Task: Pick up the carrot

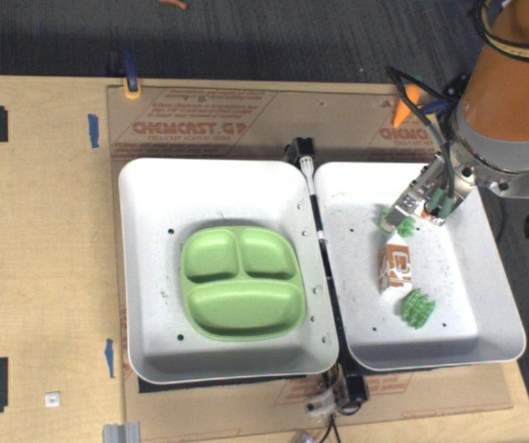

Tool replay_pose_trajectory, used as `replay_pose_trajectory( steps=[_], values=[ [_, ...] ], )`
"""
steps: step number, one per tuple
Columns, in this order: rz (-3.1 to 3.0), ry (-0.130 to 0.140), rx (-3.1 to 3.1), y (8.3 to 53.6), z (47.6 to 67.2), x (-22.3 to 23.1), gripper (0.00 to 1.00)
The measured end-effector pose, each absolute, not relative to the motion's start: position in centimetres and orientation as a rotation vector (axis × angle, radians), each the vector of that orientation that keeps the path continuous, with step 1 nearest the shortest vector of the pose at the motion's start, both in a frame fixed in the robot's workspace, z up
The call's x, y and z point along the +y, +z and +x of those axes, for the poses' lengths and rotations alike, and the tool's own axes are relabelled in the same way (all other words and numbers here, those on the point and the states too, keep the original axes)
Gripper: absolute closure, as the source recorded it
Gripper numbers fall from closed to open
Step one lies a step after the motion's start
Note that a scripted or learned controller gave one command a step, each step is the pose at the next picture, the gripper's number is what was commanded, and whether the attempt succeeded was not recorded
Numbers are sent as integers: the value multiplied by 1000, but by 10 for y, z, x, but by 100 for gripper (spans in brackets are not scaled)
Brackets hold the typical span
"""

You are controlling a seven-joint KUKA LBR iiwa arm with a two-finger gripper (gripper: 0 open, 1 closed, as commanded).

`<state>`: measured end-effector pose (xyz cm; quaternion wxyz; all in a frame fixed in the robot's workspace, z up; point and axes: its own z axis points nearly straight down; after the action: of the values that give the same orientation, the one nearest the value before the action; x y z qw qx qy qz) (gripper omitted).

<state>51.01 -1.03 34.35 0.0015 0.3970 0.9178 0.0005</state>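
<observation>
A green three-compartment plastic plate (242,281) covers most of the left white bin (144,247). In the right white bin (486,330), bare floor lies left of a brown-and-white packet (395,268) and a green ridged toy (417,308).

dark floor (273,26), cardboard-topped bench (42,247)

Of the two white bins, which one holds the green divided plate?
The left bin holds the green divided plate. The right bin has only small loose items, including an orange-and-white piece and a green piece, with the gripper over it.
</observation>
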Motion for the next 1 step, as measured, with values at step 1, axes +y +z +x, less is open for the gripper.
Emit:
replay_pose_trajectory(
  steps=[1],
  values=[
    [935, 0, 2997, 271, 520, -88, 100]
  ],
)
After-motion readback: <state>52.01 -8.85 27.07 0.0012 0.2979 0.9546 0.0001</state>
